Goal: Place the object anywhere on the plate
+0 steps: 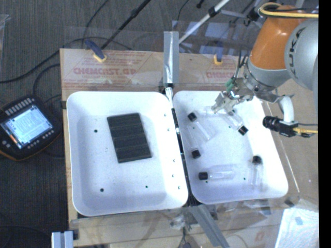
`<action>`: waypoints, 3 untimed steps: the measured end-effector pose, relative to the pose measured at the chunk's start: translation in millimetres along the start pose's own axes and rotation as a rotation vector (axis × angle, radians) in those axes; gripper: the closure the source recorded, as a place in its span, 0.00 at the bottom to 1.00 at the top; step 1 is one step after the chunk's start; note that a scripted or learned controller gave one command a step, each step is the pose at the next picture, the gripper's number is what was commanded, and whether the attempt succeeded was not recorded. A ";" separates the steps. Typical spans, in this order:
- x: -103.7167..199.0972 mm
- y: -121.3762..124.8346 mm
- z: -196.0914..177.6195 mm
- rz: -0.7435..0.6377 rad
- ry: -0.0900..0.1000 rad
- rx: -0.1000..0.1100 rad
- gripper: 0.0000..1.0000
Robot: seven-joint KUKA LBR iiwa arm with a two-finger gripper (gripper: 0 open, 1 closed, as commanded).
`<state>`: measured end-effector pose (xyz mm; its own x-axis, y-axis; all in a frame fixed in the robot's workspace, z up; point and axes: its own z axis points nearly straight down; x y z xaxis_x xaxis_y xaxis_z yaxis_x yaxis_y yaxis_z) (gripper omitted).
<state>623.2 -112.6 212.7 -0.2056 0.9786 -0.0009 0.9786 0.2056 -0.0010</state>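
The gripper [226, 103] hangs over the far part of the right bin [269, 186], its pale fingers [221, 105] pointing down and to the left; whether they are apart or together cannot be told from this slant, and nothing can be made out between them.

Several clear vials with black caps lie scattered on the right bin's floor. One vial [200, 127] lies just near and left of the fingertips, its cap toward the far left. Another vial [237, 123] lies just near and right of them, its cap at the nearer end. A third vial [216, 175] rests on its side toward the near edge, cap to the left, and a fourth vial [255, 170] lies near the right wall, cap at the far end. A loose black cap [195, 153] sits close to the bin's left wall.

The dark ribbed plate [129, 137] lies flat in the middle of the left bin [83, 185], well apart from the gripper and all the vials.
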 end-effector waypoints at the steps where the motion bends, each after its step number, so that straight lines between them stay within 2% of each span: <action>1: 108.4 -5.1 -32.1 -0.230 0.001 -0.001 1.00; 2: 195.0 39.7 -7.4 -0.262 0.001 0.001 1.00; 3: 272.6 1.8 -51.6 -0.297 0.001 0.000 1.00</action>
<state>568.9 154.6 264.1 -0.4828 0.8757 0.0006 0.8757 0.4828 -0.0013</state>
